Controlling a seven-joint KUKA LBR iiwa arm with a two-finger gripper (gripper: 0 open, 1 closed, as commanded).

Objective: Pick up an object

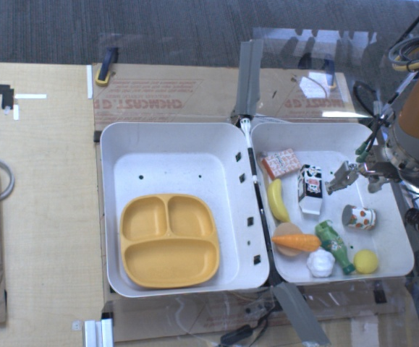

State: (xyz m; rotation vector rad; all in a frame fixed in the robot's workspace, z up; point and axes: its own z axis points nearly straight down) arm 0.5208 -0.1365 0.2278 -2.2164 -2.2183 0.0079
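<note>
Camera view: your hand (355,178) hangs over the right bin (404,215) near its right edge, fingers spread, nothing between them. It looks poised to drop on a pick. Candidates are clustered there: boxy milk carton (310,190) just left of the hand, small rounded cup (360,218) just below it, curved smooth banana (278,200), carrot (296,242), lemon (366,262) by the near-right corner. Left bin (115,194) carries a glossy yellow divided plate (169,240).

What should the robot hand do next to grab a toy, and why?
Probably go straight down a bit. The gripper hangs above the right bin, holding nothing, between the milk carton and the small cup, so either toy is close.
</note>
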